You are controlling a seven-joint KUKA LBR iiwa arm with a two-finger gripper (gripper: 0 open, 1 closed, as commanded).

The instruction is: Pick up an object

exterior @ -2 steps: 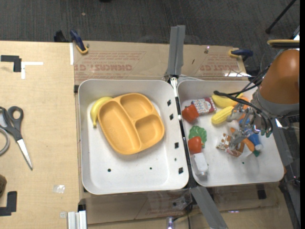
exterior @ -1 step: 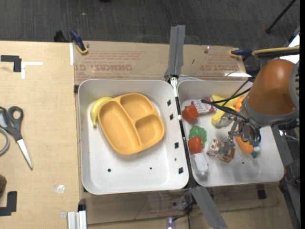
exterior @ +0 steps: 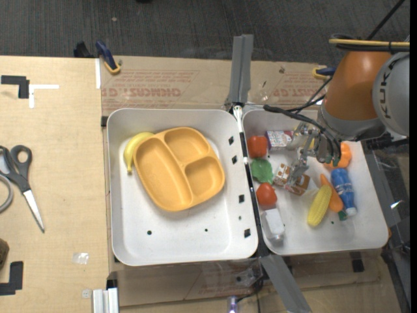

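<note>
In the right bin (exterior: 365, 240), a small white bottle (exterior: 273, 223) lies nearest at about 7 o'clock, with a yellow corn cob (exterior: 318, 206) at 5 o'clock. Both are judged light and stiff, though the cob is rounded and likely to roll. Just beyond, near the bin's centre, a brown snack packet (exterior: 296, 182) lies directly under the gripper (exterior: 303, 163) and is taken as the likeliest target. It is probably light, soft and crinkly, so it would best be pinched across its narrow width, away from the slick, puffed middle. Whether the gripper is open or closed cannot be told, and nothing is seen held in it.

The bin floor is smooth white plastic, so things may slide when nudged. Room is tight: a red tomato (exterior: 266, 194) lies at 8 o'clock of the packet and a green toy (exterior: 262, 170) at 10 o'clock. The left bin (exterior: 124, 240) holds a yellow divided plate (exterior: 179, 168).
</note>
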